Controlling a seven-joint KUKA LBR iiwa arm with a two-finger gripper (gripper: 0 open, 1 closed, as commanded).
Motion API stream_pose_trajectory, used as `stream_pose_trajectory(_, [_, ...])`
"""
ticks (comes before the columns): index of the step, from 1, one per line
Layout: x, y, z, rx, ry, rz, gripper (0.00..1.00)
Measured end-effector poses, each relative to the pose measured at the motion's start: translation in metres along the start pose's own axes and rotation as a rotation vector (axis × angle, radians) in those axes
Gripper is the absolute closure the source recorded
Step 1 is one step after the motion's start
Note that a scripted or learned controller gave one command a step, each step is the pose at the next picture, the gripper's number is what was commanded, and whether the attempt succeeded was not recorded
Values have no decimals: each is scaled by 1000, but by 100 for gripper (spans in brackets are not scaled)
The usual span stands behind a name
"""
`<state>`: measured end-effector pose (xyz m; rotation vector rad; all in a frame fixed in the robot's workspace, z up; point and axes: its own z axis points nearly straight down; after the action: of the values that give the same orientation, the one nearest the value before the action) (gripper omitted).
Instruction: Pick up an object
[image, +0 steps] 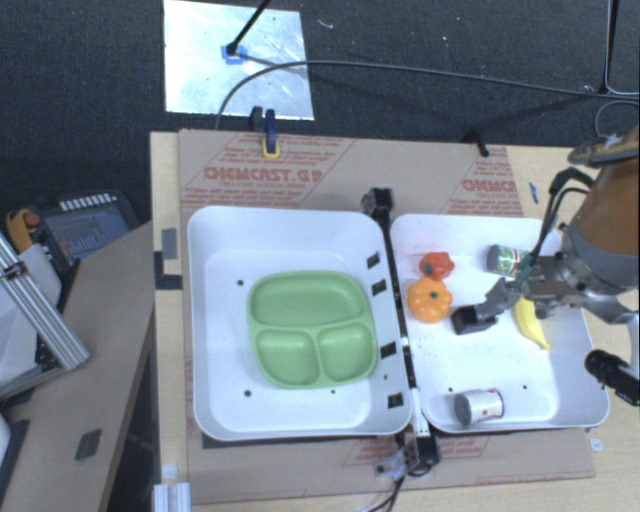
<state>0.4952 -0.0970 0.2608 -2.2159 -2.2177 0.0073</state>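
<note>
Objects for picking lie in the right bin (575, 395): pumpkin (428, 300) at 9 o'clock, red pepper (436, 265) at 10, green can (508, 260) at 12, banana (529, 323) at 3, silver can (477, 406) at 6.

Gripper (466, 321): dark tip at bin centre, just beside the pumpkin; finger opening cannot be told; nothing seen held.

Left bin (215, 330): green divided tray (307, 328).

Surroundings: cardboard sheet (300, 170) under both bins, dark floor (80, 90), teach pendant (85, 228) at 9 o'clock.

Fixed overhead camera, slanted onto bins (300, 225)
</note>
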Motion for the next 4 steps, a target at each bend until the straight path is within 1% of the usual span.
stream_pose_trajectory(1, [0, 2, -5, -10, -1, -2, 0])
stream_pose_trajectory(2, [-5, 11, 49, -5, -1, 0, 0])
stream_pose_trajectory(3, [-4, 21, 103, -5, 0, 0, 0])
stream_pose_trajectory(4, [-9, 16, 147, -5, 0, 0, 0])
